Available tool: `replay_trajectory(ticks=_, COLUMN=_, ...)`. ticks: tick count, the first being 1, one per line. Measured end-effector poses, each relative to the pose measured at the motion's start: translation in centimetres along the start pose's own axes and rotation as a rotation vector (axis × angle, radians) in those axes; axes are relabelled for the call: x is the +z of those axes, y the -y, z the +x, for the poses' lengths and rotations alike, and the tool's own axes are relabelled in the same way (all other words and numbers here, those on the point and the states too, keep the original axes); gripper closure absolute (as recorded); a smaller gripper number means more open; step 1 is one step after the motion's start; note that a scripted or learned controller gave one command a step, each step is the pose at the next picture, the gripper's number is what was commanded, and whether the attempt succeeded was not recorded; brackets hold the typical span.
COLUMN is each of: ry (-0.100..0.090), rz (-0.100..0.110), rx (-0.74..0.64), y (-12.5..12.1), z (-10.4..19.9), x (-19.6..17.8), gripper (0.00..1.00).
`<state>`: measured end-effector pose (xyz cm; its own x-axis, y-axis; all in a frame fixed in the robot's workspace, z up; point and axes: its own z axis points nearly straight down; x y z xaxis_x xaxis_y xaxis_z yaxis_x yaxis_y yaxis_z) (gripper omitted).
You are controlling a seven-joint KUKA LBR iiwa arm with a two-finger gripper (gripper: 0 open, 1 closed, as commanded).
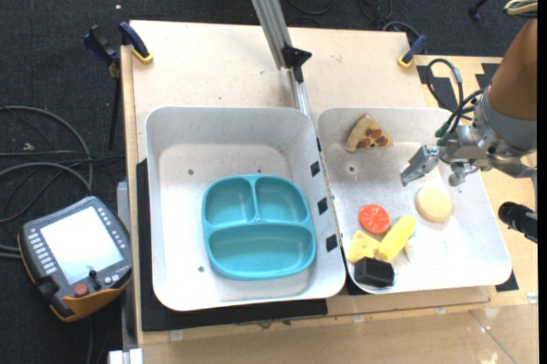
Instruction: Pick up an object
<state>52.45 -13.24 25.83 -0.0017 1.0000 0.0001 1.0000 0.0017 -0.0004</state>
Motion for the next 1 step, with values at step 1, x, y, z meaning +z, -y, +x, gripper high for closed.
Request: replay_trajectory(ticks=1, ry=0.000, rz=0.000, rx=0.001, y=0.00, z=-0.01, x=-0.01, gripper=0.00)
